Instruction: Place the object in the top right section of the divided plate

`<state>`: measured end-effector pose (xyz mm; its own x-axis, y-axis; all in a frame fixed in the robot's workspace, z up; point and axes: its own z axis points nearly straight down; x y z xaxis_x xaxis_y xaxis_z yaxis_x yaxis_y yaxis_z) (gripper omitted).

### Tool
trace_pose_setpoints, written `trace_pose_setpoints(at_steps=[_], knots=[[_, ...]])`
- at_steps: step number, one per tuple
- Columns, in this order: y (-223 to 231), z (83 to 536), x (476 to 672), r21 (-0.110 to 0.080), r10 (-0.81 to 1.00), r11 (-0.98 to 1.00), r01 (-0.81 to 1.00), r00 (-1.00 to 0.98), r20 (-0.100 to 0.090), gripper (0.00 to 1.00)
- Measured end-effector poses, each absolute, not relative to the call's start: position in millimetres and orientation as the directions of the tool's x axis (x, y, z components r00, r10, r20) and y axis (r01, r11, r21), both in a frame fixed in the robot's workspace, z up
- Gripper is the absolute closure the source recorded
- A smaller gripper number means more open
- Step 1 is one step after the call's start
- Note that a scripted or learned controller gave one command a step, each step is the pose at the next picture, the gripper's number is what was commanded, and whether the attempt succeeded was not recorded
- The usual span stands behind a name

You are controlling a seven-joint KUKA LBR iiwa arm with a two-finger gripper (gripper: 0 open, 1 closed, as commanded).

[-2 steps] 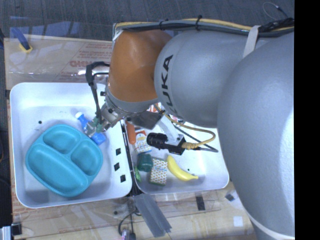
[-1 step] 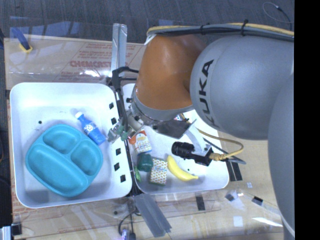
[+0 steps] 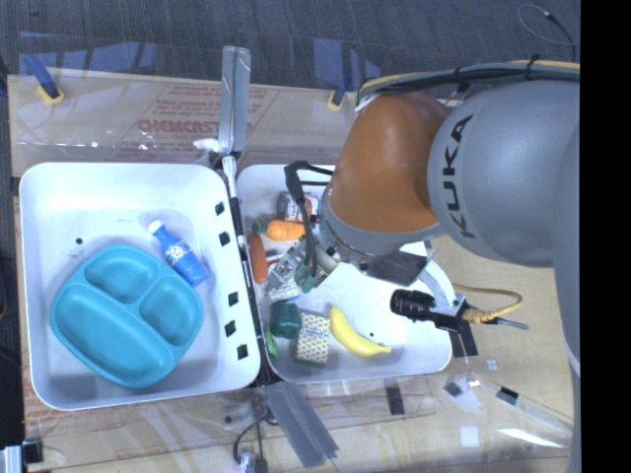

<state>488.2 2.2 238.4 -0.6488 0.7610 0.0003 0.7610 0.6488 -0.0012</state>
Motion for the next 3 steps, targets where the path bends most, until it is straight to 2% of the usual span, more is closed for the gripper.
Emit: trace_pose_setpoints(at_steps=[1,2,3], knots=[[39.9,191.2,476.6,-0.002,0.602,0.799,0.602,-0.799,0.002,1.0],[122.3,193.7,487.9,0.001,0.323,0.947,0.323,-0.947,-0.001,1.0],[61.1,191.3,476.5,-0.001,0.271,0.963,0.271,-0.963,0.002,1.0]])
